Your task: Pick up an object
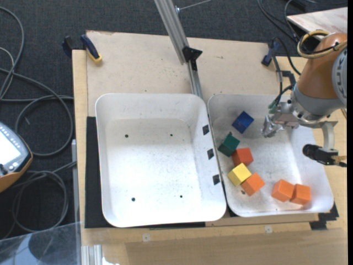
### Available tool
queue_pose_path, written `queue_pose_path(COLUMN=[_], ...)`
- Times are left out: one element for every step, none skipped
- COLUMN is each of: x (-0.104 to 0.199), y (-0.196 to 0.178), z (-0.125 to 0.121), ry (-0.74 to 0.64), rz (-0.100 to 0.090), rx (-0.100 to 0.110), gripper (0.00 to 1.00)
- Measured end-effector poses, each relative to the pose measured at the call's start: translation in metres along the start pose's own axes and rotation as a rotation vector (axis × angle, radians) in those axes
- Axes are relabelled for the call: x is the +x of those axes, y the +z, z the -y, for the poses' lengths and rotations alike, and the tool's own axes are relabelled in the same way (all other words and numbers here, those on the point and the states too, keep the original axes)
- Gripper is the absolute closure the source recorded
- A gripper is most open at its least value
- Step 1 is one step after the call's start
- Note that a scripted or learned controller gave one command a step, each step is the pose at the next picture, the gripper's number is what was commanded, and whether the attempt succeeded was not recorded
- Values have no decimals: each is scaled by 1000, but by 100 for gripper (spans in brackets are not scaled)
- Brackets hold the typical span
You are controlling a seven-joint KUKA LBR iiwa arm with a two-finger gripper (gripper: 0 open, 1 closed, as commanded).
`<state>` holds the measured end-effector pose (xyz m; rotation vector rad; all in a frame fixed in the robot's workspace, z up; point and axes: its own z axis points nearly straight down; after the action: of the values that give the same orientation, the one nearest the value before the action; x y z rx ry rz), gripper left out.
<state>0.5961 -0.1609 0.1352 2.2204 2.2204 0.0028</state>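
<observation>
1. The gripper (268, 129) is seen above the right bin (320, 203), just beside the blue cube (242, 121); nothing is held between it, and whether it is released or clenched cannot be told.
2. The blue cube should be approached straight from above, since it stands apart from the green cube (229, 145).
3. The cubes look hard, flat-sided and matte; the bin is smooth white plastic.

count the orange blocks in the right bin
4: one below the green block, one beside the yellow block, two touching near the front right corner.
</observation>
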Motion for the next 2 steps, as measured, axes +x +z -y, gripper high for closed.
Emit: queue_pose_path(x=[0, -8], y=[-44, -106], z=[1, -1], ry=[-1, -1], rz=[1, 3], rx=[-4, -7], gripper=[100, 100])
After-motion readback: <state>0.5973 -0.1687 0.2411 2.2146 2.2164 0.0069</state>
